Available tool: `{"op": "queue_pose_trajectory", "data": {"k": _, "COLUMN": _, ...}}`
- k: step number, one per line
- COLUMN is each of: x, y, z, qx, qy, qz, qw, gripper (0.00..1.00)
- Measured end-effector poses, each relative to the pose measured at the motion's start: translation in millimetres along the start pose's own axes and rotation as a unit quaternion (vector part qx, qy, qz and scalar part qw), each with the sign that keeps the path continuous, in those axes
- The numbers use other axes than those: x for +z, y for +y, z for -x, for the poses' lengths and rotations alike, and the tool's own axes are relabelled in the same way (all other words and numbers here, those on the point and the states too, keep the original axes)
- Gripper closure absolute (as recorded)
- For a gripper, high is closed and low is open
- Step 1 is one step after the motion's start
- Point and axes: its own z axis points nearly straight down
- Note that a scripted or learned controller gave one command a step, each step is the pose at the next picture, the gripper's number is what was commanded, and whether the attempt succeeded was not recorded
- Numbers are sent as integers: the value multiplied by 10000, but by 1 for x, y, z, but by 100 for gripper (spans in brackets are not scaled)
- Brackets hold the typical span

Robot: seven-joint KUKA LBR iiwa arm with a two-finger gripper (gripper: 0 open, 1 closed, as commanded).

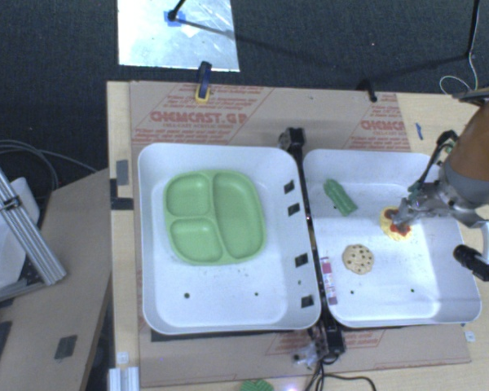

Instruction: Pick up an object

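In the right bin (pixel 440 300) lie a green cylinder-like piece (pixel 339 195), a round cookie with dark chips (pixel 358 258) and a small yellow and red object (pixel 395 224). My gripper (pixel 402 217) reaches in from the right and sits directly over the yellow and red object, touching or nearly touching it. The gripper body covers part of that object.
The left bin (pixel 220 300) holds a light green divided plate (pixel 214 217). A black divider with clips (pixel 303 243) runs between the bins. Both bins rest on a cardboard sheet (pixel 253 108). Cables run along the far side of the bench.
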Motion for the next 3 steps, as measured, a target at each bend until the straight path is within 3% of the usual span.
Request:
{"op": "queue_pose_trajectory", "data": {"k": 1, "x": 2, "y": -1, "z": 0, "qx": 3, "qy": 4, "qz": -21, "qw": 10000, "gripper": 0}}
{"op": "queue_pose_trajectory", "data": {"k": 2, "x": 11, "y": 42, "z": -64, "qx": -27, "qy": 10, "qz": 0, "qw": 10000, "gripper": 0}}
{"op": "queue_pose_trajectory", "data": {"k": 3, "x": 16, "y": 76, "z": -67, "qx": -43, "qy": 66, "qz": -256, "qw": 9996, "gripper": 0}}
